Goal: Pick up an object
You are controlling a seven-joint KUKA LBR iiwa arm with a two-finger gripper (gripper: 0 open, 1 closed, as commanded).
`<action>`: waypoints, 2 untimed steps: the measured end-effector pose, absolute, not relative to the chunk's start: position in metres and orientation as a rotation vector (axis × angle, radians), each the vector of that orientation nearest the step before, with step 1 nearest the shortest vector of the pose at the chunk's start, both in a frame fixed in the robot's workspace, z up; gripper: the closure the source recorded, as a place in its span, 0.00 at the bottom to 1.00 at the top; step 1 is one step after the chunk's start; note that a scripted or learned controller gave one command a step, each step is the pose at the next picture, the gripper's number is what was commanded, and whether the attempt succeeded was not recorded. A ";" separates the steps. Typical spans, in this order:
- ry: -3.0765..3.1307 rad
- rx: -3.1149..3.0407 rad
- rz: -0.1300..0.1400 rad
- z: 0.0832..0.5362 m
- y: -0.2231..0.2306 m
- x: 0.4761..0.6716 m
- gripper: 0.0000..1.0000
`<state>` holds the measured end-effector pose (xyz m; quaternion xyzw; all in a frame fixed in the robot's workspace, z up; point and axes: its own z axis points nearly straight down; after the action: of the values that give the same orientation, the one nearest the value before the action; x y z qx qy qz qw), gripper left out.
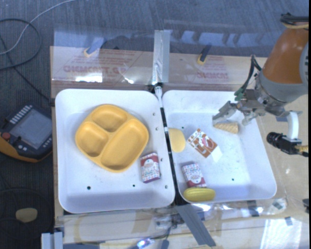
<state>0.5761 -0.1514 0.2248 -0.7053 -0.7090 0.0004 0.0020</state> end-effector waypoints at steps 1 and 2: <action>-1.984 -2.438 0.007 0.394 -0.154 0.602 0.00; -1.839 -2.542 0.007 0.213 -0.119 0.572 0.00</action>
<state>0.5722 -0.1190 0.2134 -0.8102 -0.5861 0.0023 0.0022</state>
